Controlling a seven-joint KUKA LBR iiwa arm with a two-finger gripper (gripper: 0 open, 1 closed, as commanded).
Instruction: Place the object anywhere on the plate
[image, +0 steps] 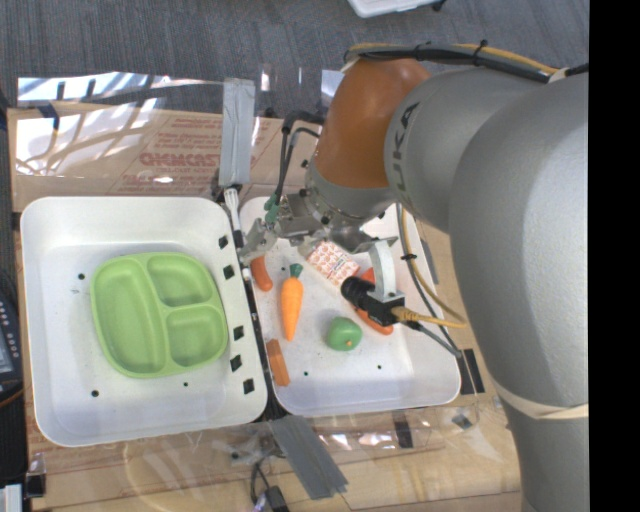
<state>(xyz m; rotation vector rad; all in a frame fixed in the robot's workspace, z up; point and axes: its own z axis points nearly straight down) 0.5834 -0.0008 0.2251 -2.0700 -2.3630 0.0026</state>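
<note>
Gripper (262, 232) hovers above right bin (420, 385), near carrot (291, 305).

Smooth matt green plastic plate (160, 313) in a glossy white bin (60, 235); shiny plastic carrot (291, 305).

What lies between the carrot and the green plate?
In the camera view, between the carrot and the green plate lie the bins' adjoining rims and a small orange sausage by the right bin's edge.
</note>
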